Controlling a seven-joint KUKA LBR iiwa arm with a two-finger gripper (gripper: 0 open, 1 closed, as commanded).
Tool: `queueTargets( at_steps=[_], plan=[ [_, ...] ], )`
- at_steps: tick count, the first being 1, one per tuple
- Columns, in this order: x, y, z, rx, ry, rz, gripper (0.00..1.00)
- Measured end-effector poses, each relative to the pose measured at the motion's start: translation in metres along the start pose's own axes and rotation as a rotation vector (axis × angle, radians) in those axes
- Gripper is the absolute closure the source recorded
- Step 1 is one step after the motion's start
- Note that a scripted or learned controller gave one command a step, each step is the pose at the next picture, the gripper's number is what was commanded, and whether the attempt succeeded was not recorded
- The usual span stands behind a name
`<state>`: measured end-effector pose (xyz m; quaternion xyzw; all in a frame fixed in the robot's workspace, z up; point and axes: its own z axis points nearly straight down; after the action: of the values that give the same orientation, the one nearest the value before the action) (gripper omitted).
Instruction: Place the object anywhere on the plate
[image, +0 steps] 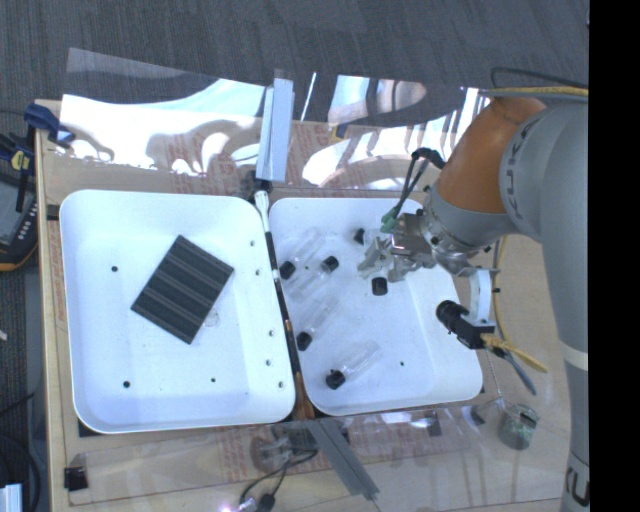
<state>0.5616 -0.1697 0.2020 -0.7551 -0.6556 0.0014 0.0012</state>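
Tabletop (150, 460): two white bins; dark ribbed plate (183, 288) in left bin (80, 380).
My gripper (383, 258) hovers over right bin (440, 380), near clear bottles (345, 365); finger state indeterminate.

Two white bins (90, 400) sat side by side on the bench (150, 450), with pliers (515, 357) lying just right of them.

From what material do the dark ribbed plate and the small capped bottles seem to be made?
The plate looks like matte dark plastic or rubber, with parallel ridges and no glare. The bottles look like clear plastic or glass: the white bin shows through them, and their caps are black.
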Motion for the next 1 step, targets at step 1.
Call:
queueTargets(
  at_steps=[1],
  plan=[
    [0.0633,0.0296,0.0174,0.000,0.000,0.009,1.00]
  ],
)
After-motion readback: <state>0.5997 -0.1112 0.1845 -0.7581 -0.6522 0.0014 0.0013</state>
